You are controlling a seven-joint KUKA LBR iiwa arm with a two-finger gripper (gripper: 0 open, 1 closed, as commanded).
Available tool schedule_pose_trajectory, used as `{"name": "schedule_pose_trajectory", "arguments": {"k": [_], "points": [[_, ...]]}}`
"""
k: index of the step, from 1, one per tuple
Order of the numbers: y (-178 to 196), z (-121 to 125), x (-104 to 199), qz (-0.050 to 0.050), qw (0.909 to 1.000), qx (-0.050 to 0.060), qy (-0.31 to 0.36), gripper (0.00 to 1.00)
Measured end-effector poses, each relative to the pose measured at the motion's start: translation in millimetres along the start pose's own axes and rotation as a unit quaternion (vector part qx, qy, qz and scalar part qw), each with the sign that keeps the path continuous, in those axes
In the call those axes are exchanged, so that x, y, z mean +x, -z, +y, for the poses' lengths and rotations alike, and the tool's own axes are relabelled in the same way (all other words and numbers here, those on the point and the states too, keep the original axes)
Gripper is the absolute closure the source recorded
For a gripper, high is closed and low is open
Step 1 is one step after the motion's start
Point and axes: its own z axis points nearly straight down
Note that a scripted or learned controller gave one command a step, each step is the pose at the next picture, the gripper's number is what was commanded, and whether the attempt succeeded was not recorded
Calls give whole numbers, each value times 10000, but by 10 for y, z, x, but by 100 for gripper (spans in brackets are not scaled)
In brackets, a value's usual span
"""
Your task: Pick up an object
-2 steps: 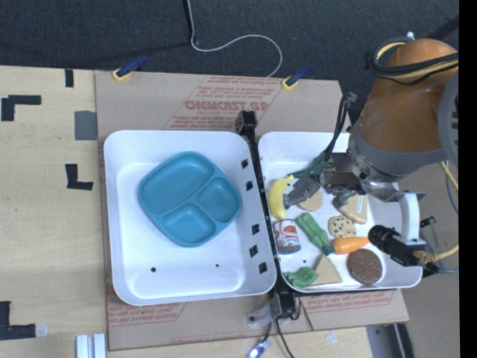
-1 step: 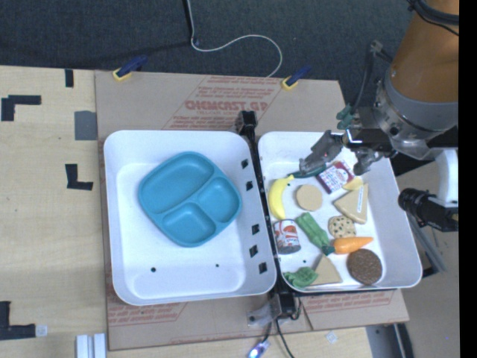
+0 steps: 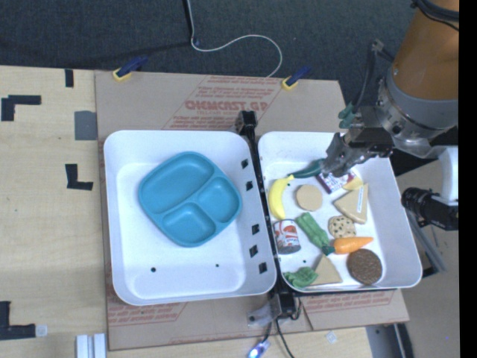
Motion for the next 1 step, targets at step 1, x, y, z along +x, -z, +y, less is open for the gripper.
{"name": "schedule_pose_trajectory", "arguments": {"k": [1], "points": [[-55, -5, 590, 10, 10000, 5, 24, 100]]}}
